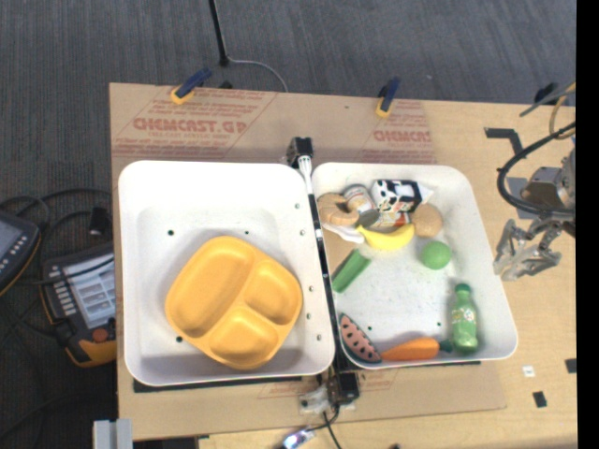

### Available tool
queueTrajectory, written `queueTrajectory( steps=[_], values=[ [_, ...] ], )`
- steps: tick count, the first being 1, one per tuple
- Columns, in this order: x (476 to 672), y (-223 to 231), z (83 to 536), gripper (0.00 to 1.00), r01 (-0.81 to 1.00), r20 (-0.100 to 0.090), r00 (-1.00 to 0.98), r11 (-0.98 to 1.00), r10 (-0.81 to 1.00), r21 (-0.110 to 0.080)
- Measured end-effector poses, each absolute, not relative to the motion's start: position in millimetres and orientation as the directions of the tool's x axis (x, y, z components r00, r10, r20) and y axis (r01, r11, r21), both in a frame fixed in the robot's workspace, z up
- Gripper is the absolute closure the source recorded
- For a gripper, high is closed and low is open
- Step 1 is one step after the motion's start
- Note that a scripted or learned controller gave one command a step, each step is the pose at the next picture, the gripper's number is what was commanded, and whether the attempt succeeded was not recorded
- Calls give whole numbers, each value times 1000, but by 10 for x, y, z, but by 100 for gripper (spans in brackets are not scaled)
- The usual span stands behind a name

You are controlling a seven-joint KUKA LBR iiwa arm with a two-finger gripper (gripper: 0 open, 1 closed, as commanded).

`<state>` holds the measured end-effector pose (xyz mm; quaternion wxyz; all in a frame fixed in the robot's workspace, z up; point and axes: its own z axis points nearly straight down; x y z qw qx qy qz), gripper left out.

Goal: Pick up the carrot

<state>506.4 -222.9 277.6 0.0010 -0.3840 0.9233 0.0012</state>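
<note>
It was a lab: clamps [190,85] at twelve o'clock held a board [187,124] on grey carpet [94,26], controller pendant [14,241] at nine.

2 bins side by side on bench. Left bin [140,195]: divided plate [234,299] inside. Right bin [473,251]: carrot [410,350] along near wall, betw. melon slice [358,337] at its left & bottle [463,318] at its right. Gripper [526,251] outside, right of bins.

Pale metal fingers [526,251] — silvery, slim, black cables [524,162] looping above
</note>
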Motion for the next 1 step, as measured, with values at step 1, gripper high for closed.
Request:
queueTrajectory(
  steps=[1],
  values=[
    [4935, -2229, 2540, 100, -902, -3, -432, 432, -902, 2]
  ],
)
